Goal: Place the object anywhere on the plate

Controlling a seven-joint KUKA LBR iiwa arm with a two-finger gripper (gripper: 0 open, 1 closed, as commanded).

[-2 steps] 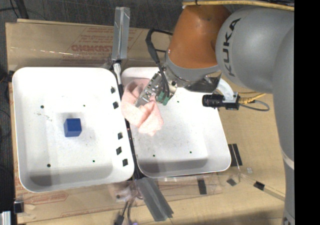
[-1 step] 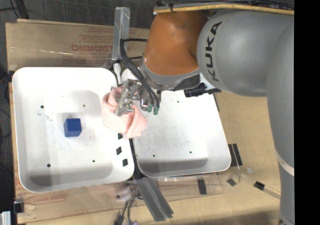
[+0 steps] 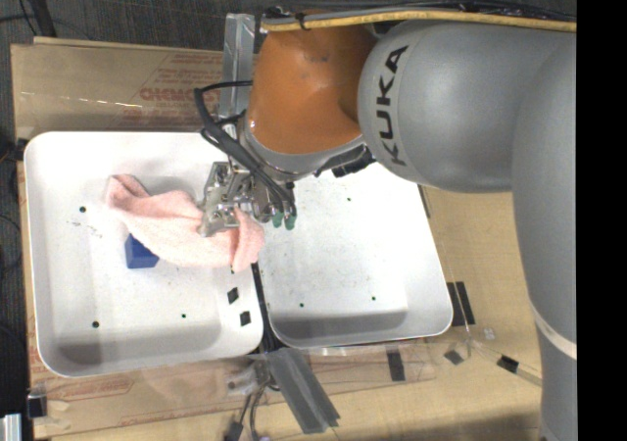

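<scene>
One pink cloth [image 3: 181,223] is seen under the gripper [image 3: 235,206] | grip cannot be told | no plate reached yet

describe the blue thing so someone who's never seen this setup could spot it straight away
Start at the left white bin. A pink cloth lies across its middle, and the small blue block sits against the cloth's lower left edge. It is the only blue, hard-edged thing there; its neighbour is soft and pink.

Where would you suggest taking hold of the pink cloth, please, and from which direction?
Probably at the bunched fold on the right end of the pink cloth, coming straight down. There the fabric stands raised near the gripper, while its left part lies flatter beside the blue block.
</scene>
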